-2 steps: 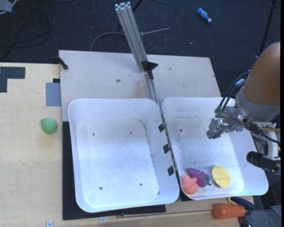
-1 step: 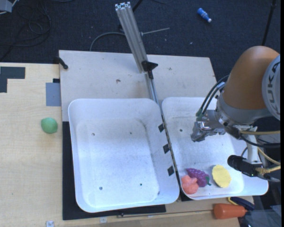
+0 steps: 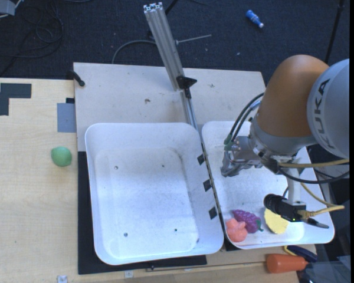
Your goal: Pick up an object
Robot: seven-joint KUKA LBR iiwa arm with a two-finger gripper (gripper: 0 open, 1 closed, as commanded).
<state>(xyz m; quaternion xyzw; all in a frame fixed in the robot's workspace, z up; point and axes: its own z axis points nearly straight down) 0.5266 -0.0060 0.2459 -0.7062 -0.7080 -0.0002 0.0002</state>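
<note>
Purple, knobbly and shaped like a grape bunch, the small toy point(image 3: 246, 218) lies at the near edge of the right-hand shallow white bin point(image 3: 248, 184), touching an orange-pink rounded toy point(image 3: 236, 230) and beside a yellow disc-shaped piece point(image 3: 275, 222). "KUKA" is printed in black on the grey arm point(image 3: 324, 108). The two-finger gripper point(image 3: 231, 165) hangs over the same bin, well apart from the toys; jaw state cannot be determined.

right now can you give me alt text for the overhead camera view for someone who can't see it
A grey robot arm with an orange band reaches from the right, its gripper low over the right white bin. Near that bin's front edge lie a purple grape bunch, an orange-pink lump and a yellow piece. A green ball sits on the wooden bench left of the left white bin.
</note>
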